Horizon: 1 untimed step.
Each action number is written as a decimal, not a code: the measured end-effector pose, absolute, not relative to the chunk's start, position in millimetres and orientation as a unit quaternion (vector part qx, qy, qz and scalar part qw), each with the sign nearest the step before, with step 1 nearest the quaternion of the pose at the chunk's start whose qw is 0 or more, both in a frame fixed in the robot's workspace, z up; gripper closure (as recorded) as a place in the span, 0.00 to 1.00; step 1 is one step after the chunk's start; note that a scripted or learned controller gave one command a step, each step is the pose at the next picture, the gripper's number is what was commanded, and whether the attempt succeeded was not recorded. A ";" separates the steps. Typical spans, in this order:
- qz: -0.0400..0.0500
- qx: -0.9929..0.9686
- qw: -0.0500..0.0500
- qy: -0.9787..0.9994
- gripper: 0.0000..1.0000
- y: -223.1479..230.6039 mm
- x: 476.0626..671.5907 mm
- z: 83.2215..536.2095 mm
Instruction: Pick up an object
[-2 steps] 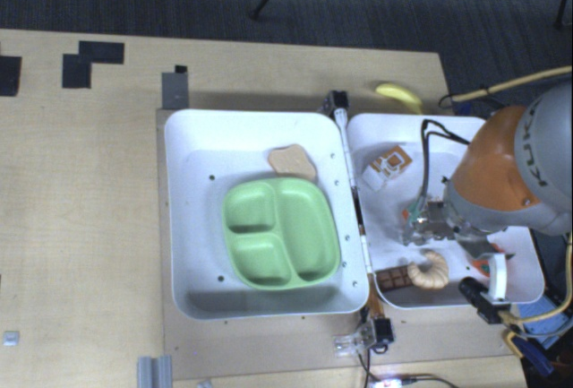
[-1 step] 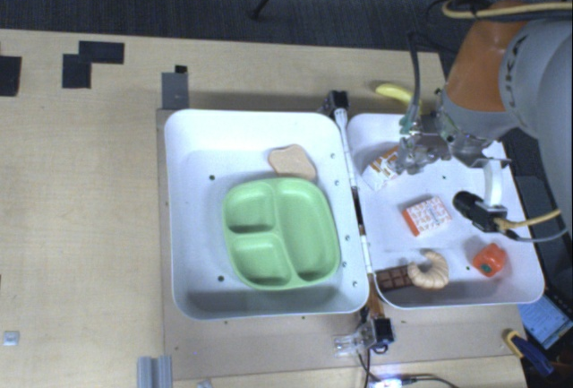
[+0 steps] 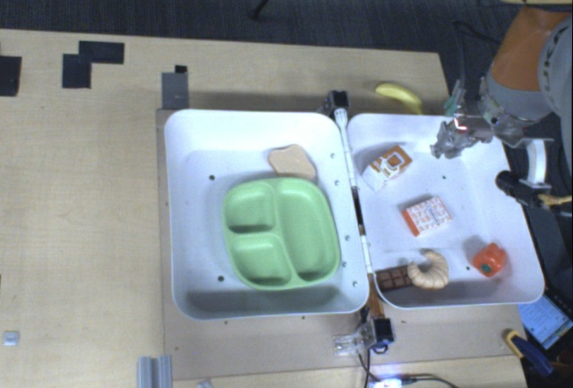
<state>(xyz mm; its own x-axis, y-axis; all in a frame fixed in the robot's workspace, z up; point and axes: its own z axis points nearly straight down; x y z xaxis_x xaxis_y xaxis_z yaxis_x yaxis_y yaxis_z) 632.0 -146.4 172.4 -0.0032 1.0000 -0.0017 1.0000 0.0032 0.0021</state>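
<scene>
My gripper hangs over the far right part of the right bin, near its back wall. Nothing shows between its fingers. In that bin lie a small orange-and-white packet to the gripper's left, a red-and-white box in the middle, an orange toy with a green top at the front right, a tan croissant-shaped piece and a brown chocolate bar at the front edge.
The left bin holds a green divided plate and a tan bread slice behind it. A yellow banana lies on the bench behind the right bin. Cables and a clamp sit at the bins' front.
</scene>
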 end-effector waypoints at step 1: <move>0.001 0.705 0.001 0.709 0.00 -145.1 632.4 172.6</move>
<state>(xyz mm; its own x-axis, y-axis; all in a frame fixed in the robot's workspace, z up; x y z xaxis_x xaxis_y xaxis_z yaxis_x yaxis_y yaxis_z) 632.4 -145.1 172.6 -0.0053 1.0000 -0.0008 1.0000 0.0053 0.0027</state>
